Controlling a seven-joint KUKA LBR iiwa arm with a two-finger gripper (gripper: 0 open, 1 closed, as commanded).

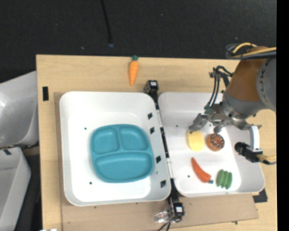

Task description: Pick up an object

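Probably light, stiff and slick, the yellow toy fruit [196, 141] wants a pinch across its middle. The claw [208, 122] hovers just above it, fingers spread apart.

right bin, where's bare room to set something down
Free: the right bin's top-left floor, above the yellow piece, and the strip along its left wall. Crowded: the middle and lower right, with the pincer, round brown piece, red pepper, green piece.

The scene is lit evenly from above, and the 2 white bins [67, 143] are rendered bright, nearly washed out. Only faint, soft shadows are cast. The surroundings beyond the bench [86, 71] are left dark. Fine detail is softened by mild blur throughout.
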